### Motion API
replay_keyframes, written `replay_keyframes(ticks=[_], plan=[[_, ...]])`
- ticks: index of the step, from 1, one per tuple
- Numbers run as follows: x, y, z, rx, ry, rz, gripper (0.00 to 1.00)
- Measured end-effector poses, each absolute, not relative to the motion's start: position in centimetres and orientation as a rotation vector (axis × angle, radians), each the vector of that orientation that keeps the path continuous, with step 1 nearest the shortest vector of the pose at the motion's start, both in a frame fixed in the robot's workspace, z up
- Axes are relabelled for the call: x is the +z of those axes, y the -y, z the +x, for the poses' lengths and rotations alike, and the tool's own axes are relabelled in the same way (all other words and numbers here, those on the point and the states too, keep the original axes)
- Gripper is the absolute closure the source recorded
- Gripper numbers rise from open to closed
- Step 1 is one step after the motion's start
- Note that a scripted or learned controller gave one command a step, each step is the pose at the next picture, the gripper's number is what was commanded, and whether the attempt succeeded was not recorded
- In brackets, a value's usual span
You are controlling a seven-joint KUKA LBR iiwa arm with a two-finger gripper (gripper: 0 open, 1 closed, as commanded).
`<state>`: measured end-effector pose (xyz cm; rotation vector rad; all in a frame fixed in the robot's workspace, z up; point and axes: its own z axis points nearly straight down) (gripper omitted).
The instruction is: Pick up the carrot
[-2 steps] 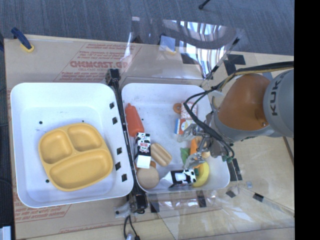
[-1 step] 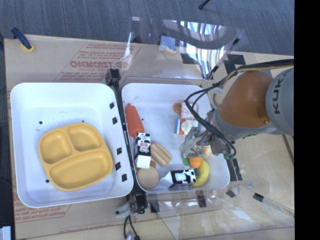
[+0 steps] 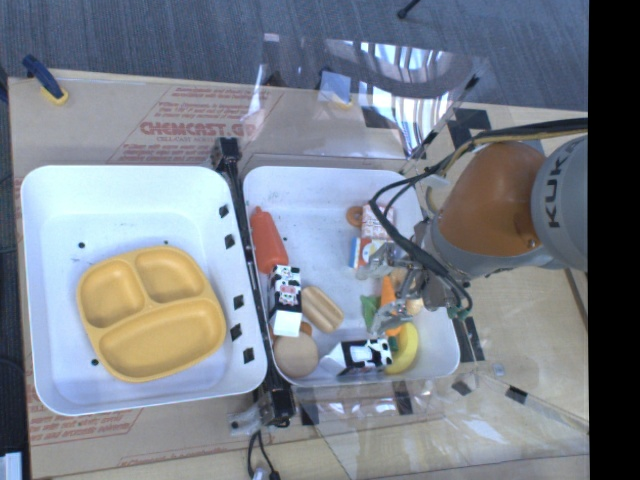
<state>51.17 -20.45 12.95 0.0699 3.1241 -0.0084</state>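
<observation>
- Cardboard sheeting with red lettering covers the bench (image 3: 150, 128), where two shallow white bins sit side by side over grey carpet.
- Left bin (image 3: 50, 198): a yellow divided plate (image 3: 150, 313) lies alone near its middle.
- Right bin (image 3: 320, 183): a long red-orange sausage-shaped toy (image 3: 267, 240) lies along the left wall, with a black-and-white patterned carton (image 3: 286, 298) just below it.
- A bread roll (image 3: 322, 309) and a tan egg (image 3: 295, 354) rest beside that carton; a second patterned carton (image 3: 362, 352) and a banana (image 3: 405, 348) lie near the front wall.
- The carrot (image 3: 388, 293), a small orange piece with green at its lower end, sits toward the bin's right side, just above the banana.
- The grey arm (image 3: 500, 213), with its orange band, reaches in from the right; its gripper (image 3: 408, 286) hangs directly at the carrot amid black cables.
- Whether the fingers are spread or closed, I cannot tell from where I stand.
</observation>
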Motion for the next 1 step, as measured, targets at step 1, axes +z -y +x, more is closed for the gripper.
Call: replay_keyframes(ticks=[1], plan=[[9.28, 20.9, 50.9, -0.001, -3.134, 0.175, 0.0]])
